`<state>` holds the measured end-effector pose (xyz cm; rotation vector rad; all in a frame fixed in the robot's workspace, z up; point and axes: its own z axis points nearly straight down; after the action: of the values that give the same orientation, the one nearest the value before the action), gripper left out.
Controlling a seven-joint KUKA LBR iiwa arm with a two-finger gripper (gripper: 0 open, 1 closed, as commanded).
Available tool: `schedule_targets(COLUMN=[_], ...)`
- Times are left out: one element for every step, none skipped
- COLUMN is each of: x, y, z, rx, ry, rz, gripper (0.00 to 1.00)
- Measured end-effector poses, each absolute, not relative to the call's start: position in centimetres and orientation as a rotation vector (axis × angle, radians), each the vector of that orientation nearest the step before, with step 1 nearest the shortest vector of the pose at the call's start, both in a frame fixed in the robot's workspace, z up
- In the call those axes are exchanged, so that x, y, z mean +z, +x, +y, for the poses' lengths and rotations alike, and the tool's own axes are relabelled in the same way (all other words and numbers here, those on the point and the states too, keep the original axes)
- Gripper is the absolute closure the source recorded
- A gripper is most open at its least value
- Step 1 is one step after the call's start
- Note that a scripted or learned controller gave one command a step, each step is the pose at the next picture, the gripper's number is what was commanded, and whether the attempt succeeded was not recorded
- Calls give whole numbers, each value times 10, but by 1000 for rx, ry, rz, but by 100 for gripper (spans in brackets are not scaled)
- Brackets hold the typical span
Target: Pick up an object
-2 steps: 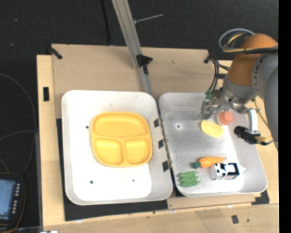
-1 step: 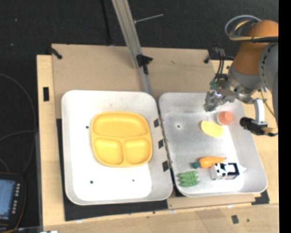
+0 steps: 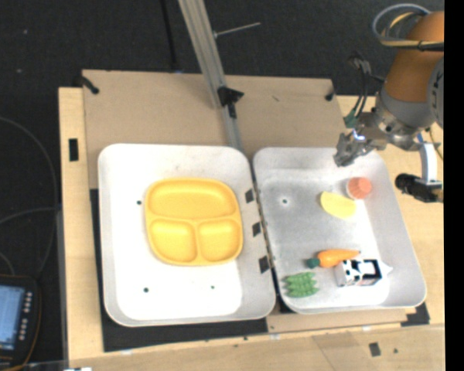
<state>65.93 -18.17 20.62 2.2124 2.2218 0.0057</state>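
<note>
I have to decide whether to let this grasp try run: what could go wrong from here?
1. The gripper hangs at the right bin's far rim, so a straight descent might strike it.
2. The orange cup and yellow piece lie close together; closing on one may nudge the other.
3. The carrot touches the black-and-white toy.

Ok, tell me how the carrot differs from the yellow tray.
The carrot is small, slim and orange with a green end; the yellow tray is broad, flat and split into three sections. The carrot lies in the right bin among other items; the tray sits alone in the left bin. Both lie flat.
</note>
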Motion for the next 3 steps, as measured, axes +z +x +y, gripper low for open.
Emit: schedule_targets(x=[244, 248, 237], y=[660, 659, 648], z=[-183, -124, -75], rx=[5, 2, -1], ry=[2212, 2214, 2216], rz=[2223, 2229, 2228], gripper=[100, 100, 100])
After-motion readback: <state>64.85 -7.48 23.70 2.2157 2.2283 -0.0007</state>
